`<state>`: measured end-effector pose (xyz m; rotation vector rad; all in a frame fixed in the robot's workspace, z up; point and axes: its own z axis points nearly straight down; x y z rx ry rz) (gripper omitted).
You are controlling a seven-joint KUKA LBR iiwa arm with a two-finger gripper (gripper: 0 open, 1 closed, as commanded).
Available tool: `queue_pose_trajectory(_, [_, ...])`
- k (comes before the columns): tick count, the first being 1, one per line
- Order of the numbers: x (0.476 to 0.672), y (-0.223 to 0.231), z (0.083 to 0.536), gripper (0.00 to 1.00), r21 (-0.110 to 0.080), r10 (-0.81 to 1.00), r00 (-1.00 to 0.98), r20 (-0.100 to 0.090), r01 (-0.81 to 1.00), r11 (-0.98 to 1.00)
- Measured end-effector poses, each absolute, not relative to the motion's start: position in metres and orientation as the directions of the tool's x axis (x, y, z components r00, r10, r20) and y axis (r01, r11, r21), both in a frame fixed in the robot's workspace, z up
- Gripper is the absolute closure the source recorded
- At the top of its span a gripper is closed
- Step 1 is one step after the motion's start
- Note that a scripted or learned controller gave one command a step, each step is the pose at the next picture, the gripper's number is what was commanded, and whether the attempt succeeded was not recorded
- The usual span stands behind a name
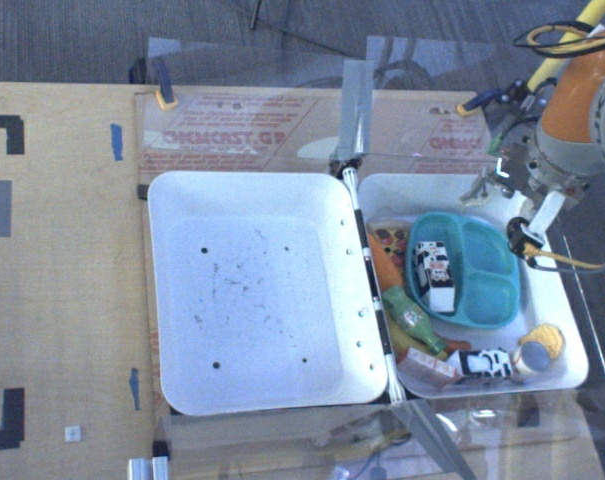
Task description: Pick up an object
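The right bin (572, 363) holds the clutter. A teal divided dish (482, 278) lies in its middle, with a black-and-white toy (434, 273) in the dish's left section. Along the bin's left side lie an orange piece (385, 265) and a green bottle (414, 326). At the front are a second black-and-white toy (485, 363), a pinkish packet (429, 366) and a yellow round thing (544, 341). My gripper (489, 180) hangs over the bin's far right corner, above and behind the dish, touching none of the objects.
The left bin (182, 218) is white with dark specks on its floor. A metal clamp (354, 118) stands between the two bins at the back. Wooden bench top (52, 298) stretches left. Yellow cables (562, 38) trail by the arm at top right.
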<state>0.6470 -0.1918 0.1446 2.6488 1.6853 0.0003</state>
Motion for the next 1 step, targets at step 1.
queue_pose_trajectory(1, [0.6354,-0.1998,0.1187,0.0,0.026,0.886,0.463,0.006,0.886,-0.463])
